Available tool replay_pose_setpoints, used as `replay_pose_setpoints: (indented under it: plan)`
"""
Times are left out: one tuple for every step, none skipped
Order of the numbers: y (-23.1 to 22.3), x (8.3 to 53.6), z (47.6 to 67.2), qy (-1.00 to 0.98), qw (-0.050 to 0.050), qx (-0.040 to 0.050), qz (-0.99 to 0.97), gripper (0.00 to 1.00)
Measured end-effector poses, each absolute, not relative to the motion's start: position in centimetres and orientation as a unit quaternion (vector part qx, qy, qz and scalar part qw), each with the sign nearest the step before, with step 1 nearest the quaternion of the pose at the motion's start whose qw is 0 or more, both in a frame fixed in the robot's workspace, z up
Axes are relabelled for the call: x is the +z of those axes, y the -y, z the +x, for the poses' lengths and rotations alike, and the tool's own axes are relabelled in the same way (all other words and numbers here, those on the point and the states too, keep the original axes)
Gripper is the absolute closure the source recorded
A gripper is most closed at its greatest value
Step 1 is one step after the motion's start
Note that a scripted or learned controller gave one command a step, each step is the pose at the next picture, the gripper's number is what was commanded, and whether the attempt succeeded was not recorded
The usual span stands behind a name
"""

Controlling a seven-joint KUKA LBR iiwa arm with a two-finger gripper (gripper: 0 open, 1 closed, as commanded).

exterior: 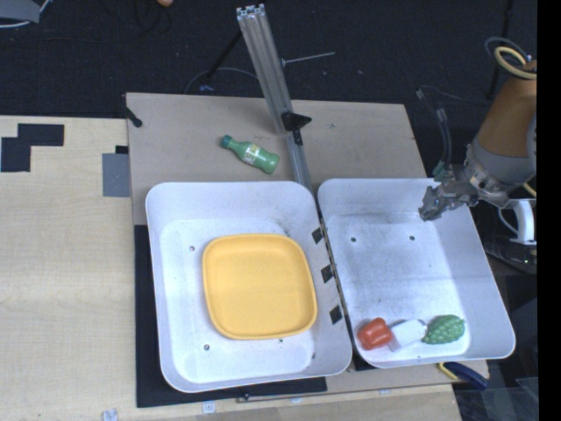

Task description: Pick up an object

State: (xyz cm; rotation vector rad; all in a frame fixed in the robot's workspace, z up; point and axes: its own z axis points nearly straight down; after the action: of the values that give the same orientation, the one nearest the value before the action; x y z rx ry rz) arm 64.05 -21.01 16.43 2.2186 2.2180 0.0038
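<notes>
While end effector [432, 203] hovers at right bin's [456, 261] far rim, grip state cannot be told; nothing seen between its tips. Red pepper [375, 332], white block [408, 331], green lumpy toy [444, 329] crowd near corner, touching: grab may slip or catch two. Arm [508, 130] reaches from right, wrist angled down-left.

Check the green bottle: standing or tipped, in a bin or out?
Tipped and out. The green bottle lies on its side on the bench board, behind the left bin, cap pointing left.

Grey arm [491, 160], orange band above wrist, small dark hand [433, 205].
</notes>
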Motion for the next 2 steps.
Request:
replay_pose_setpoints:
  plan:
    - [21.3, 20.8, 63.6, -0.707, 0.002, 0.0008, 0.708, 1.00]
    - [21.4, 23.7, 63.7, -0.707, 0.001, 0.0006, 0.707, 1.00]
